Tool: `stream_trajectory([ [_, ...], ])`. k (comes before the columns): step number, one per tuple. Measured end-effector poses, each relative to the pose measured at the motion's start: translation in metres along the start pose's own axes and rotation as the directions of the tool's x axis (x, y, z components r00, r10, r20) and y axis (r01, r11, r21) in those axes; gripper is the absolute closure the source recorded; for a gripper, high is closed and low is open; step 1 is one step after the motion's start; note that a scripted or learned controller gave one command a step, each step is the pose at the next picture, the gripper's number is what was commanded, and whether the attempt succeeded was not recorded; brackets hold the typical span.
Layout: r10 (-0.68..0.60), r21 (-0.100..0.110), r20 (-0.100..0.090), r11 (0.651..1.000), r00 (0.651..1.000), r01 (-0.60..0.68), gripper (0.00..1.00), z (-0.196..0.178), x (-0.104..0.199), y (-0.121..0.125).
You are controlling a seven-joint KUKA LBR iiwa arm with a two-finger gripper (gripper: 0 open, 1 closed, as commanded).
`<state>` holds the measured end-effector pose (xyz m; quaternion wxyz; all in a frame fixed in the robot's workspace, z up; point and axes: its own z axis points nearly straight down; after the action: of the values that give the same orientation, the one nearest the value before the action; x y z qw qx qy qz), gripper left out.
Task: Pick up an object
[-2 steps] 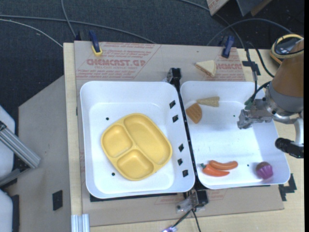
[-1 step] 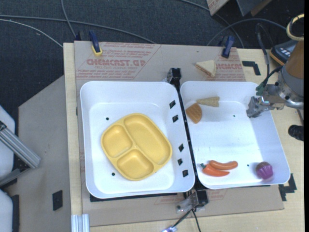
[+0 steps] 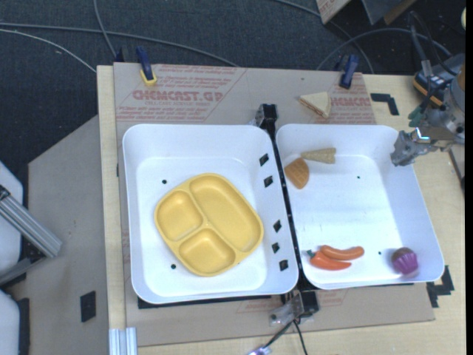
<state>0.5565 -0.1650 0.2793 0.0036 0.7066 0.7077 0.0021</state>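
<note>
The right bin (image 3: 414, 198) holds a brown bun (image 3: 297, 173) and a tan wedge (image 3: 319, 155) near its back left corner. An orange sausage (image 3: 341, 253) lies on a red-orange piece (image 3: 329, 263) at the front, with a purple item (image 3: 404, 259) in the front right corner. My gripper (image 3: 409, 148) hangs over the bin's back right rim, far from all of these, with nothing seen in it. A yellow divided plate (image 3: 211, 224) lies in the left bin (image 3: 140, 168).
A sandwich wedge (image 3: 316, 103) lies on the cardboard behind the right bin. Blue clamps (image 3: 146, 65) (image 3: 347, 70) stand at the board's back edge. Cables run across the dark floor behind.
</note>
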Motion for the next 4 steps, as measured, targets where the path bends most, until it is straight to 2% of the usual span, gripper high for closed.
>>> stream_trajectory([
  [1,-0.003,0.01,-0.005,1.0,1.0,0.003,1.0,0.011,0.041,-0.011],
  [3,-0.004,0.012,-0.006,1.0,1.0,0.004,1.0,0.042,0.134,-0.025],
  [4,-0.005,0.011,-0.006,1.0,1.0,0.006,1.0,0.039,0.192,-0.034],
])
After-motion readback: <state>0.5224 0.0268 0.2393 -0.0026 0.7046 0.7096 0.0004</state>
